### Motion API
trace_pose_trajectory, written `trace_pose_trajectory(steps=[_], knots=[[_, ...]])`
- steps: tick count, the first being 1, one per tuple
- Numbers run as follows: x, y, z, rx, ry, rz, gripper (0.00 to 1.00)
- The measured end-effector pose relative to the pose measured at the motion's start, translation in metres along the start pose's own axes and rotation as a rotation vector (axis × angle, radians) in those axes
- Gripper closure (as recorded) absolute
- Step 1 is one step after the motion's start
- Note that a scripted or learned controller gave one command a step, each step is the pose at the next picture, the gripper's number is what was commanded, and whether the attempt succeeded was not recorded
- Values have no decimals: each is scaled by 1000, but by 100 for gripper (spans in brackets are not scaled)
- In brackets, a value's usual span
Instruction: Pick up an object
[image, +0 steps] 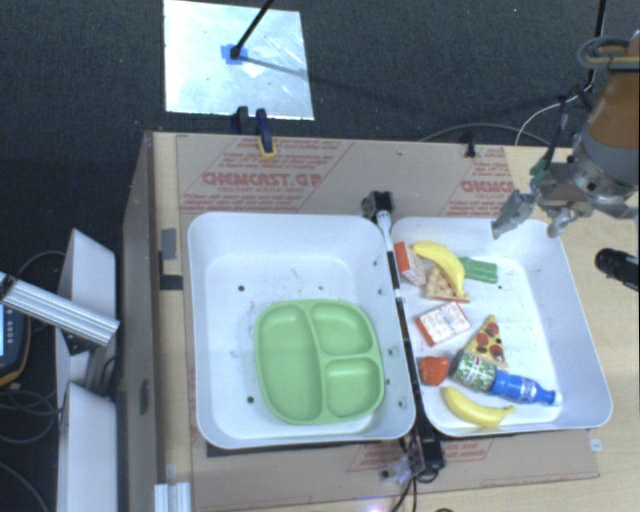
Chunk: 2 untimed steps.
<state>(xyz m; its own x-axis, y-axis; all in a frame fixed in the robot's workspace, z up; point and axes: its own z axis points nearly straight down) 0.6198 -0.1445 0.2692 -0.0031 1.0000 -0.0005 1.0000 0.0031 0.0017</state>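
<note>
My gripper (532, 221) hangs above the far right rim of the right bin (560, 300), open, with nothing between its fingers. In that bin lie a yellow banana (440, 262), a green piece (479, 269), a toast-like slice (437, 285), an orange-red packet (404, 262), a red-and-white box (442, 322), a pizza slice (488, 339), a red tomato-like piece (433, 371), a green can (472, 373), a blue bottle (522, 387) and a second banana (475, 408). All sit left of and nearer than the gripper.
The left bin (290, 250) holds a green divided plate (320, 360). Cardboard (300, 175) lies under both bins. A silvery sheet (238, 60) lies beyond the bench. A white rack (70, 320) stands at the left edge. Cables run behind the right bin.
</note>
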Motion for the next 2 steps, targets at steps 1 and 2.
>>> trace_pose_trajectory(steps=[1, 2], knots=[[48, 18, 153, -2, -1, 2, 0], [48, 17, 143, 0, 1, 0, 100]])
